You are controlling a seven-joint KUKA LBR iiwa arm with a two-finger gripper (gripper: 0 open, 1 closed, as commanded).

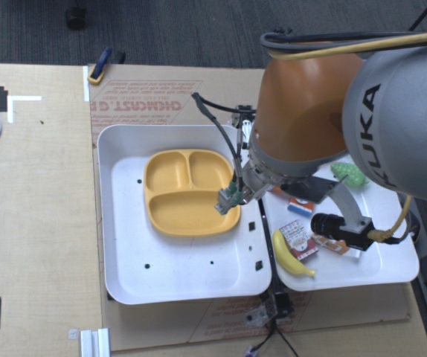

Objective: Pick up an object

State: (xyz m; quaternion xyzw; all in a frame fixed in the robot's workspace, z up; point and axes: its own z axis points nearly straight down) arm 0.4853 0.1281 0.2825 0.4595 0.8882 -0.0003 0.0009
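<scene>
Where the surface (35, 222) is bare at the left, nothing of the task lies; a printed cardboard sheet (146, 104) sits under both bins.

Left bin (176, 270): holds one yellow divided plate (187, 192), lying flat in the upper middle of the bin. It has two small compartments on the far side and one long compartment on the near side. The plate is apart from the bin walls on all sides.

Arm (310, 110): reaches in from the right and covers the divide between the bins. Its tip is down at the plate's right rim, beside the right end of the long compartment. Cannot tell whether the jaws are open or closed, or whether they touch the rim.

Right bin (392, 270): a banana (289, 253) lies near the left wall, curving toward the near edge. A red-and-white packet (297, 236) is just beside it, apparently touching. A green object (350, 173) lies toward the far side, partly hidden by the arm.
</scene>
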